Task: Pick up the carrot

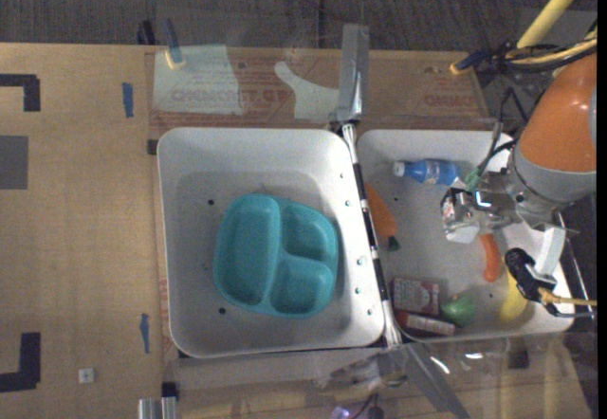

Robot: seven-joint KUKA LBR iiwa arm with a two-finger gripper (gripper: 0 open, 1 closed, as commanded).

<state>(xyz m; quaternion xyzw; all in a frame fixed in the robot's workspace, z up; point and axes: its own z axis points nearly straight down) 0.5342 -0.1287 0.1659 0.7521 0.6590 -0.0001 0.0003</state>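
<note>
Foodstuffs crowd the right bin's (pixel 417 144) near end: a red packet (pixel 415 294), a green pepper (pixel 461 308), something yellow (pixel 513 301). Farther up we see the gripper (pixel 462 218) (whether open or shut, we cannot tell), with one carrot (pixel 381 212) against the left wall, then a water bottle (pixel 429 171). A teal divided plate (pixel 276 255) lies in the left bin (pixel 190 161).

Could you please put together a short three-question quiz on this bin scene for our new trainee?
1. True or false: the teal divided plate lies in the same bin as the carrot.
2. Which lies nearest the gripper? A) blue bottle B) green item C) teal divided plate
3. Fill in: the carrot lies against the right bin's ___ wall.

Key: 1 false; 2 A; 3 left.
</note>
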